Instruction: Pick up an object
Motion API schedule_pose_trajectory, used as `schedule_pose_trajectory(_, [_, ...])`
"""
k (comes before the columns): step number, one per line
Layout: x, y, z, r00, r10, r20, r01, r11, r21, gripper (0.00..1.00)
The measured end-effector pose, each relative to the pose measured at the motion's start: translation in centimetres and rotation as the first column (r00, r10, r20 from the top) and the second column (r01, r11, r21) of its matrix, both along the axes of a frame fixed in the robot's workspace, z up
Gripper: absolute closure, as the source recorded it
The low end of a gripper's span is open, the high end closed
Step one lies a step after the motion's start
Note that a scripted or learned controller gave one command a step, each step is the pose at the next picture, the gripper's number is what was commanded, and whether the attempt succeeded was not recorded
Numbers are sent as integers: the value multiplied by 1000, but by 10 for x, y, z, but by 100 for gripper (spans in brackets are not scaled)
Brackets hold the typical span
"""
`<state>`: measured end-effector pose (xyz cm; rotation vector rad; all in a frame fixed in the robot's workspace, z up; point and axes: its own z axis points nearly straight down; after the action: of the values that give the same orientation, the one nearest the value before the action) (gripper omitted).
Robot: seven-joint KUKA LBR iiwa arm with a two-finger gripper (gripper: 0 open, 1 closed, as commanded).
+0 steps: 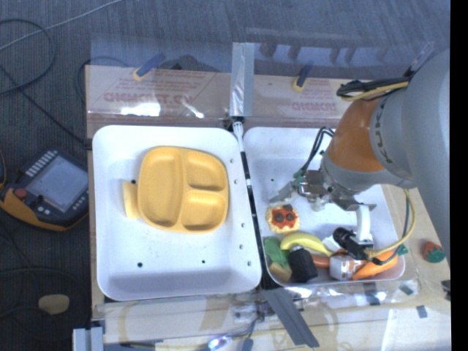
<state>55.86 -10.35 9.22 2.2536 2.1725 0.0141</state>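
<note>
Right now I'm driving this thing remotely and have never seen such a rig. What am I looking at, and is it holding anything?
You see one picture, from a fixed camera above the bench, looking down at a slant. The big grey shape with the orange band is the robot arm, reaching in from the right. Its tool hangs over the right bin; I cannot tell whether it holds anything.

Two shallow white bins sit side by side. The left bin holds a yellow divided tray. Toys crowd the near end of the right bin: a small pizza piece, a banana, something green, a black block, an orange carrot. A handheld controller lies on the floor at left.
</note>
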Motion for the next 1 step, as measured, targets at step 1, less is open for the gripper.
schedule_pose_trajectory(1, [-51,3,1,1000,-28,7,28,1000,-1,0])
